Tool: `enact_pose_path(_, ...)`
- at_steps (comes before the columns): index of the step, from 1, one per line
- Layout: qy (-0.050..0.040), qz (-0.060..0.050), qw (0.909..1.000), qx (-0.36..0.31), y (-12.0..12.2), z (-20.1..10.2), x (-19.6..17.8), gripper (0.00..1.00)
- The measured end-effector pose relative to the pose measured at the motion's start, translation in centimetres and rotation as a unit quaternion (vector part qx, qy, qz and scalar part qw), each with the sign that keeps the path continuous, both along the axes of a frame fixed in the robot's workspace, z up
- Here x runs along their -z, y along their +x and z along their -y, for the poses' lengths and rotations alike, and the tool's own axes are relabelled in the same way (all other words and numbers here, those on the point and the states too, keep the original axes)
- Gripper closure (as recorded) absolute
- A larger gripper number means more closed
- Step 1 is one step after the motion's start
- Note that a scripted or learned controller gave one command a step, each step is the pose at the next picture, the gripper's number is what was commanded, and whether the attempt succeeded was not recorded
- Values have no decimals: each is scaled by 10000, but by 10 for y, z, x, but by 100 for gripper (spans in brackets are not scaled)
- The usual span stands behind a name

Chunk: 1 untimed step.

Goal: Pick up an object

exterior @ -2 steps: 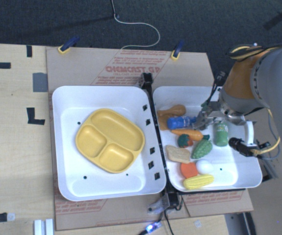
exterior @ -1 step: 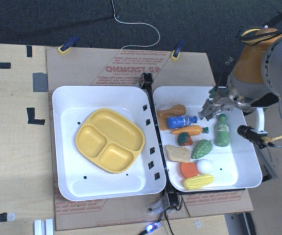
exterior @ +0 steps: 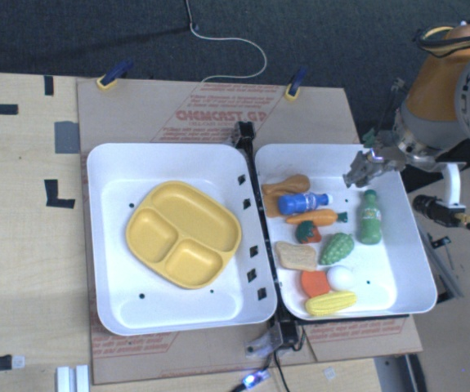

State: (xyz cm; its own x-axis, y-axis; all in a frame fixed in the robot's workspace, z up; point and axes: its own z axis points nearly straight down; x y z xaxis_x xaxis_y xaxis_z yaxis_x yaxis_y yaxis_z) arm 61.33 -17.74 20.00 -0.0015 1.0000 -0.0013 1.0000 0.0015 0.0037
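The right bin [exterior: 406, 288] holds several toy foods: a green bottle [exterior: 369, 216], a blue bottle [exterior: 302, 203], a carrot [exterior: 311, 217], a brown drumstick [exterior: 285, 187], a green bumpy vegetable [exterior: 336, 248], a bread slice [exterior: 297, 256], a white egg [exterior: 342, 278], a corn cob [exterior: 330, 303] and a red piece [exterior: 315, 282]. My gripper [exterior: 363, 170] hangs over the bin's far right part, just above the green bottle's cap. Nothing shows between its fingers.
The left bin [exterior: 112, 300] bears a yellow divided plate [exterior: 184, 233]. Both bins rest on a cardboard sheet [exterior: 218, 113] held by clamps at the back. A white cable [exterior: 226, 43] loops behind. The arm [exterior: 439, 96] comes in from the right.
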Motion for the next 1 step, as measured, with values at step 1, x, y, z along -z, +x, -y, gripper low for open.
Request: enact_pose_path(1, 5, -8, 10000, 0, 1, 0, -26, 100)
